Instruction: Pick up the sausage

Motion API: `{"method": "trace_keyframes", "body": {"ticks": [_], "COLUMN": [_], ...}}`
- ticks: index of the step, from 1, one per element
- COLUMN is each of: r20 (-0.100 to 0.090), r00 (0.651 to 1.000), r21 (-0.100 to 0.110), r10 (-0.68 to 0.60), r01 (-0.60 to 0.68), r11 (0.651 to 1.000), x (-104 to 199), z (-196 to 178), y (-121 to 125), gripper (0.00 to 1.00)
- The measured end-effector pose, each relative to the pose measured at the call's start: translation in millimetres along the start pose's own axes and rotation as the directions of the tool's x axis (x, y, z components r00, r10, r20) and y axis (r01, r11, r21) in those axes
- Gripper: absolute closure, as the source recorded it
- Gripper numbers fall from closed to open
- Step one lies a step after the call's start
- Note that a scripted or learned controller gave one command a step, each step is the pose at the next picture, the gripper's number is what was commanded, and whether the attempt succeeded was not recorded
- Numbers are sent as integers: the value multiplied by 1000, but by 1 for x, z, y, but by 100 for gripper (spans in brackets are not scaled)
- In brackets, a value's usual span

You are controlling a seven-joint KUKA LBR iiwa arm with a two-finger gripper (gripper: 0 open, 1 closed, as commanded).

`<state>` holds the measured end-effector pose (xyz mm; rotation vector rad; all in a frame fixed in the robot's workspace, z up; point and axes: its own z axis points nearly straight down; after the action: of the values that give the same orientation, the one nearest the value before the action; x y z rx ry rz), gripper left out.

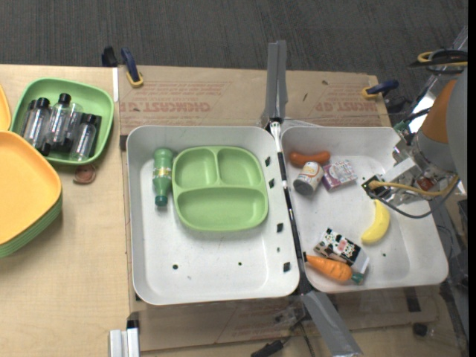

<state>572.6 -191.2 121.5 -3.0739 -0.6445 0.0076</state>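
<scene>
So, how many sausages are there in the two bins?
1. The sausage lies in the right bin, near its far left corner, just behind the can. The arm covers that bin's right edge, so another may be hidden.

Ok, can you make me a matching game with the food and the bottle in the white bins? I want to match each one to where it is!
Things:
1. sausage
2. banana
3. carrot
4. green bottle

Places:
A. in the left bin, right beside the green divided plate
B. at the near edge of the right bin, by its near left corner
C. at the far side of the right bin, close to the wall between the bins
D. in the right half of the right bin, lying on bare floor

Pairs: 1-C, 2-D, 3-B, 4-A
</scene>
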Motion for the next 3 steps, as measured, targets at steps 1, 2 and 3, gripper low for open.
{"method": "trace_keyframes", "body": {"ticks": [1, 2, 3], "r20": [-2, -1, 3], "r00": [981, 995, 995], "r21": [7, 0, 3], "r10": [-194, 99, 96], "r01": [194, -99, -96], "r11": [981, 995, 995], "x": [-53, -62, -63], "z": [32, -18, -26], "y": [8, 6, 6], "gripper": [100, 100, 100]}}
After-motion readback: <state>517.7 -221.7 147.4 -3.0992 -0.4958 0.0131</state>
